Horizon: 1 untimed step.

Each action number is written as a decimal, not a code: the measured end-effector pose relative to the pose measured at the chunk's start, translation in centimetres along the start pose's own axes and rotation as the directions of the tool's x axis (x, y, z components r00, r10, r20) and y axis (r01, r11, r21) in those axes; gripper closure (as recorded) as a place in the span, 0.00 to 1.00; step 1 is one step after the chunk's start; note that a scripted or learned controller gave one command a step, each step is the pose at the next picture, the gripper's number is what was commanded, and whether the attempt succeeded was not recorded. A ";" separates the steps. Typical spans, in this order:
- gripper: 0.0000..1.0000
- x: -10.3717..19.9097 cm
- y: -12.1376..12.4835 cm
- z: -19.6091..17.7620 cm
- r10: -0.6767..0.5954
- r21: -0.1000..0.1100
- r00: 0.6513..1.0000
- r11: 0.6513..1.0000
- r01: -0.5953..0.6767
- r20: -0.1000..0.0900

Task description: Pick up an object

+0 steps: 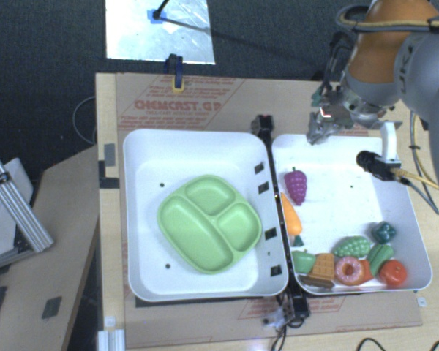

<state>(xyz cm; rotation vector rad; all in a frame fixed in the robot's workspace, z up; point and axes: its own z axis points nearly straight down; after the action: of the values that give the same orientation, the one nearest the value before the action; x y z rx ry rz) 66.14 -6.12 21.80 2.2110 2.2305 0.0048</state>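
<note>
My gripper hangs over the far left corner of the right bin, well above its floor, and nothing shows between its tips. Toy food lies in that bin. A purple bunch of grapes sits near the divider, below and slightly left of the gripper. An orange carrot lies just under the grapes. Along the near edge are a green piece, a waffle-like brown piece, a pink donut, a green leafy piece, a dark green piece and a red tomato.
The left bin holds a green divided plate. Black clips line the wall between the bins. A black-and-white fitting with cables juts over the right bin's far right side. A metal frame stands at far left.
</note>
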 end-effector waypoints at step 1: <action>1.00 2.0 0.1 -1.3 0.001 0.000 1.000 1.000 -0.001 0.001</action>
<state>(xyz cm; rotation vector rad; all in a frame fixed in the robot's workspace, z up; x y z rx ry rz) 66.20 -4.09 23.13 2.2121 2.2288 0.0041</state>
